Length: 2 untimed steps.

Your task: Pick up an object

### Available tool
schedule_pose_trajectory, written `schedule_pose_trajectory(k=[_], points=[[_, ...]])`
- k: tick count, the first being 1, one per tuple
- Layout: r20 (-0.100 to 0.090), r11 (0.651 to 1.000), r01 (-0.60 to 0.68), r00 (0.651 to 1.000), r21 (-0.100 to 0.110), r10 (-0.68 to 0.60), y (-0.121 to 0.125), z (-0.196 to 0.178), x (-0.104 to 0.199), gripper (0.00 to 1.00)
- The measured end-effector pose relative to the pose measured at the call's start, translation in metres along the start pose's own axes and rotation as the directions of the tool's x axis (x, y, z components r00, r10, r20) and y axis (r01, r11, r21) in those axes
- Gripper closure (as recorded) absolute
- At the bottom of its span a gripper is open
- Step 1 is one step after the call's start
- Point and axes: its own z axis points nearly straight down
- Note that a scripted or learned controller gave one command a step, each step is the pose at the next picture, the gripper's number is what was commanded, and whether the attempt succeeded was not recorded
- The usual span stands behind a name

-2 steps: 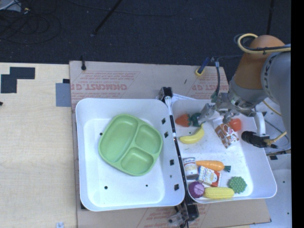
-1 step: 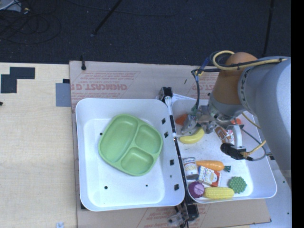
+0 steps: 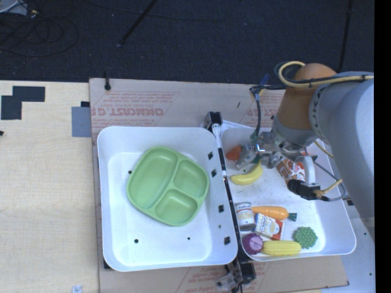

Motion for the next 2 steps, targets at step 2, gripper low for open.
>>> schedule_pose_trajectory(k=[2], points=[[0.003,1.000,0.000,1.000,-0.004,0.000,0.000,-0.074,0.002,0.00]])
